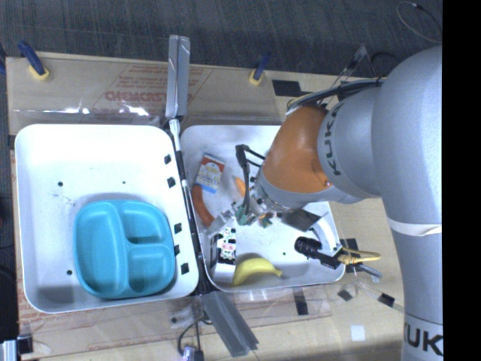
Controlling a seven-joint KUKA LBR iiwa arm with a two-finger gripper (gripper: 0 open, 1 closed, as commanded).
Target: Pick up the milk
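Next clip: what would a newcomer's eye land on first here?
The big grey arm with its orange band, reaching in from the right over the right bin. Then the blue divided tray in the left bin, and the yellow banana at the right bin's near edge.

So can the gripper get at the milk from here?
Probably yes. The milk stands near the right bin's lower left corner with nothing over it, and the gripper hangs just above it. The banana and the bin wall crowd it, which could hamper the grasp.
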